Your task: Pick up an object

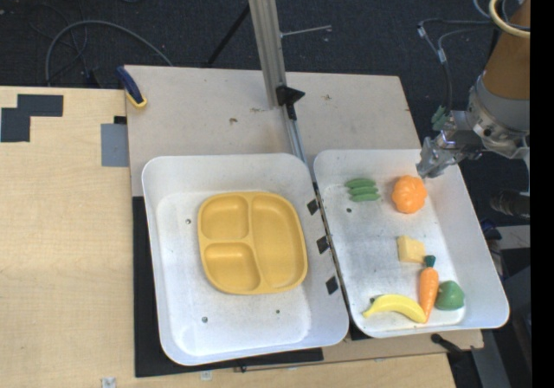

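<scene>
- I see my gripper (435,155) at about 2 o'clock, over the top right rim of the right bin (485,235).
- The arm (506,74) comes in from the right, grey with an orange band.
- Nothing is between the gripper's tips. I cannot tell how it stands, it looks too small and dark.
- The orange (409,194) is the closest toy. It sits just beside the gripper, toward 7 o'clock from it, not touching.
- The green bean pods (363,190) lie near the orange, on its 9 o'clock side.
- The yellow cheese wedge (410,248) sits at 6 o'clock from the orange, near the middle of the right bin.
- The carrot (428,286) stands below the cheese, leafy end up.
- The green round toy (450,295) touches the carrot at its 3 o'clock side.
- The banana (396,307) lies at the bin's 6 o'clock edge, its tip under the carrot.
- The left bin (164,204) holds a yellow plate (253,242) with three parts, flat in the middle.
</scene>
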### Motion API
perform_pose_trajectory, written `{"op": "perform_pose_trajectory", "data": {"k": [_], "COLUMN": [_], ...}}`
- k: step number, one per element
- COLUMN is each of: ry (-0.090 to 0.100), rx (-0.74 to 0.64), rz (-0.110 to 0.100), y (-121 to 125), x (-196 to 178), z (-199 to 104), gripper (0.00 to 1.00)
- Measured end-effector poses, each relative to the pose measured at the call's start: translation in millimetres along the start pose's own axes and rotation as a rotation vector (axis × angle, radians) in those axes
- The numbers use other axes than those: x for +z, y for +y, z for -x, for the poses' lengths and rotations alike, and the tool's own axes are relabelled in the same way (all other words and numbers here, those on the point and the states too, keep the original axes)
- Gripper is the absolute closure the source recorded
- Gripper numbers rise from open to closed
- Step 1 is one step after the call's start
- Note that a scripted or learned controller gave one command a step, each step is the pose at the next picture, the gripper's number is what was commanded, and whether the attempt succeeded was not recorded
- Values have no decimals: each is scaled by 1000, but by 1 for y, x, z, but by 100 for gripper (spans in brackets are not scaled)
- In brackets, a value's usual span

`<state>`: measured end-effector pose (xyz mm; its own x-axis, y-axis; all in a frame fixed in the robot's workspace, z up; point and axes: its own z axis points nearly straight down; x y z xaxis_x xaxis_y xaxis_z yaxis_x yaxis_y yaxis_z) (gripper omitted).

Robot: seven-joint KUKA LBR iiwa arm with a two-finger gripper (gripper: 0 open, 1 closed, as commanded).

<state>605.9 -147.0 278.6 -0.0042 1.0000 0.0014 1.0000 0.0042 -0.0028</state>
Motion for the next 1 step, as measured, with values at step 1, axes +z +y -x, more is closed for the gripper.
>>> {"op": "perform_pose_trajectory", "data": {"k": [1], "ry": [-1], "rx": [2], "rz": [-1], "y": [2], "x": [10], "z": [-60], "gripper": [100]}}
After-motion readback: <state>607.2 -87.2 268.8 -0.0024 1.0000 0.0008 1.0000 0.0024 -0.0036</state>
